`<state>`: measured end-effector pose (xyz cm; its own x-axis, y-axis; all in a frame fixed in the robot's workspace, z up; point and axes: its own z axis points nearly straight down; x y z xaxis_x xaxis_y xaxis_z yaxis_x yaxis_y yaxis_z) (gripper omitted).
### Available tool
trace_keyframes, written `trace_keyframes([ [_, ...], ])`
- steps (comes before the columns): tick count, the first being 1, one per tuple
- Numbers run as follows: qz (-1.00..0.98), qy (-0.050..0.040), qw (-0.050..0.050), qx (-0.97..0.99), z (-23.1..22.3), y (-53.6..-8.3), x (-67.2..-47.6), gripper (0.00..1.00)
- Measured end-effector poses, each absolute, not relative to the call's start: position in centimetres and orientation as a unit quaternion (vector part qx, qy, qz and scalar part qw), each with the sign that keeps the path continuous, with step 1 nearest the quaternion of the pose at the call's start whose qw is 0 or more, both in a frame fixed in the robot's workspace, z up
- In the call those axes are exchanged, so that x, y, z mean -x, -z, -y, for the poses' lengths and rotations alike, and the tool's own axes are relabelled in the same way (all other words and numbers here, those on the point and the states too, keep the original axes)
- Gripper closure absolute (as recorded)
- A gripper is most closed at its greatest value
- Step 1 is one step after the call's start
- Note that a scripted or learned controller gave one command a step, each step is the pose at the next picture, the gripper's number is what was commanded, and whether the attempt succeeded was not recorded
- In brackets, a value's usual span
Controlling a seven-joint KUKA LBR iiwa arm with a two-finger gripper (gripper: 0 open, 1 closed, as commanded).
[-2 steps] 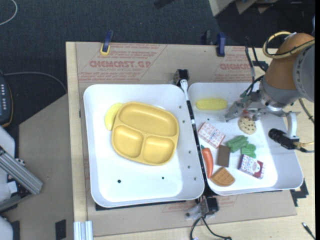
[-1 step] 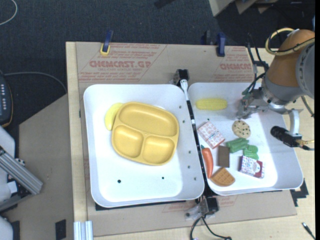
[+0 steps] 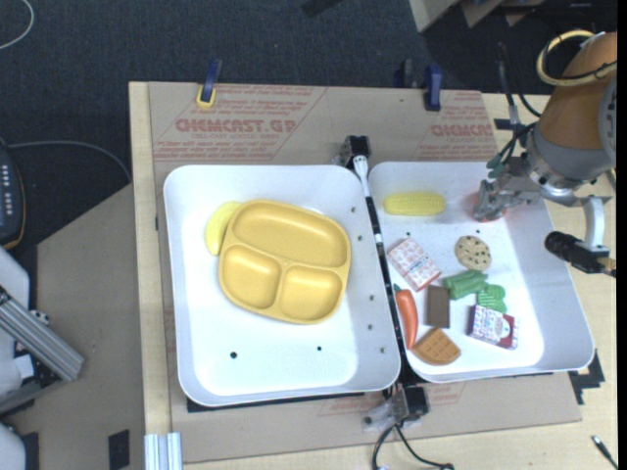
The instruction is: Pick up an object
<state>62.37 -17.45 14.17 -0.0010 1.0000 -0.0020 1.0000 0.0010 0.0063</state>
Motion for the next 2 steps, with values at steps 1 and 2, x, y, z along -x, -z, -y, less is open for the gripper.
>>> trace_keyframes([
  [1, -0.707, -0.0017, 0.003, -0.707, 17.6, -18.6, -62.7, 1.0],
  [2, -0.708, -0.0016, 0.003, -0.707, 17.7, -22.8, -62.8, 1.0],
])
